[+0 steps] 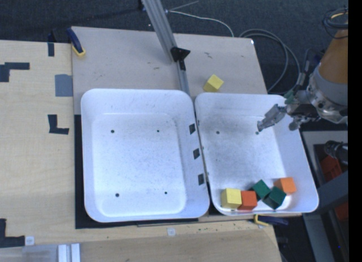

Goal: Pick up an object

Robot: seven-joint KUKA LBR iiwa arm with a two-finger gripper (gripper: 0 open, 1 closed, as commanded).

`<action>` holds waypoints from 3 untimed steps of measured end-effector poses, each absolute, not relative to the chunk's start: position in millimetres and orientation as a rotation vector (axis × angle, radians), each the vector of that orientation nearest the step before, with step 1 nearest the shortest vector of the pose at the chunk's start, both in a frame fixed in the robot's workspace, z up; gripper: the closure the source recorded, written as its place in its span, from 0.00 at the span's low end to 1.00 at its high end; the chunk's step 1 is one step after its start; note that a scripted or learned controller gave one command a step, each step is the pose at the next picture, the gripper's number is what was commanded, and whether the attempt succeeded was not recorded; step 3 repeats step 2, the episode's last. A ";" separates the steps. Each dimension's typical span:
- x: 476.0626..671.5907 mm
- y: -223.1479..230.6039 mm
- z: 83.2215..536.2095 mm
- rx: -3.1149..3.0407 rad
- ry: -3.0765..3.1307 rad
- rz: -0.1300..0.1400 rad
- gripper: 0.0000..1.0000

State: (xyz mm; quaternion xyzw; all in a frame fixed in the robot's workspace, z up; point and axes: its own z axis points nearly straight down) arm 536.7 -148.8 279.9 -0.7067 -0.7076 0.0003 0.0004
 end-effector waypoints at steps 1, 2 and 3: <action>585.4 -128.5 105.3 -2.214 -2.220 0.008 0.00; 604.0 -113.3 175.0 -2.221 -2.229 -0.006 0.00; 604.0 -113.3 175.0 -2.221 -2.229 -0.006 0.00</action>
